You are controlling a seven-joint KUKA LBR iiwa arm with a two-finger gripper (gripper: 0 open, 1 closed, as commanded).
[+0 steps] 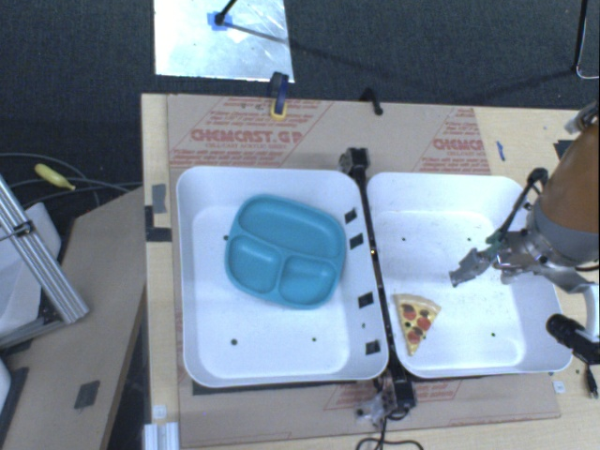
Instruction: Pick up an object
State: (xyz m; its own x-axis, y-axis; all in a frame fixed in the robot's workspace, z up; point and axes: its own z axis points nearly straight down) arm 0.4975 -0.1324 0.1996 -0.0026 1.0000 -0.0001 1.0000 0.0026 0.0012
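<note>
Pizza slice [415, 320] nr claw [461, 275]; "CHEMCAST GP" board [246, 135].

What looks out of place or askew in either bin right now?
Nothing looks spilled or broken. The blue divided plastic plate lies flat but turned at an angle in the left white bin. The toy pizza slice lies flat in the right white bin, near the front left corner, apart from the gripper.

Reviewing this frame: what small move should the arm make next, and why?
Probably move the gripper toward the view's lower left and down over the pizza slice. The slice lies by the right bin's near-left corner, apart from the gripper.
</note>
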